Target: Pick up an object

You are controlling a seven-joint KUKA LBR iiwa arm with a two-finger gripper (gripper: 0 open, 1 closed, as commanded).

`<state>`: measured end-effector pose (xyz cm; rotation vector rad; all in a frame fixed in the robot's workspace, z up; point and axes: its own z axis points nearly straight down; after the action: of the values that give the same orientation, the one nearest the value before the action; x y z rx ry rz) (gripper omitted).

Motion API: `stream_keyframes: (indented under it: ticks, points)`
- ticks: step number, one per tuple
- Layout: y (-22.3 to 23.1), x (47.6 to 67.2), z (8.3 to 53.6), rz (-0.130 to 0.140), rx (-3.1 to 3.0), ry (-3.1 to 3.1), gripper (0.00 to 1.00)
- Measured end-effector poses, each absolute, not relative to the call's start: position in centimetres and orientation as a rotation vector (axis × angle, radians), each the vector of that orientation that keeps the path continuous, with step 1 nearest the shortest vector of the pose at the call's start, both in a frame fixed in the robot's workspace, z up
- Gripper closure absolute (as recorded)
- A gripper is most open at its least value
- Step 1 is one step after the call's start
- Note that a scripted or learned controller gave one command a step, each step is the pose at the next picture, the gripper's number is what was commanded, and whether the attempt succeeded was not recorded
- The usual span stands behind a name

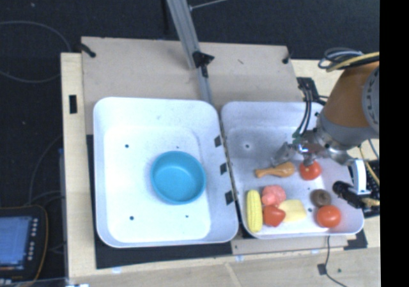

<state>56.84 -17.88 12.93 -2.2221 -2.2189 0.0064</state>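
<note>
Orange drumstick sits just at 6 o'clock of pincer; pincer state unclear, probably nothing lifted yet, pick pending.

There are two white bins. One blue bowl sits in the bin at nine o'clock. The bin at three o'clock has three red tomatoes, one corn cob, one pink ball, one yellow block, one brown donut and one chicken leg.

The bench bears two white bins.
</note>
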Motion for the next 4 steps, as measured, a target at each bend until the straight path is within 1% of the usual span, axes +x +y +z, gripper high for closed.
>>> stream_keyframes:
  ticks: [1, 2, 3, 4]
  points:
    - [-18.1, 56.8, 9.9, 0.005, -2.228, -2.215, 0.00]
    - [-18.1, 57.1, 11.4, -0.006, -2.239, -2.216, 1.00]
    - [-17.5, 57.9, 17.2, -0.008, -2.218, -2.230, 1.00]
    - [-17.5, 58.1, 22.8, -0.008, -2.217, -2.233, 1.00]
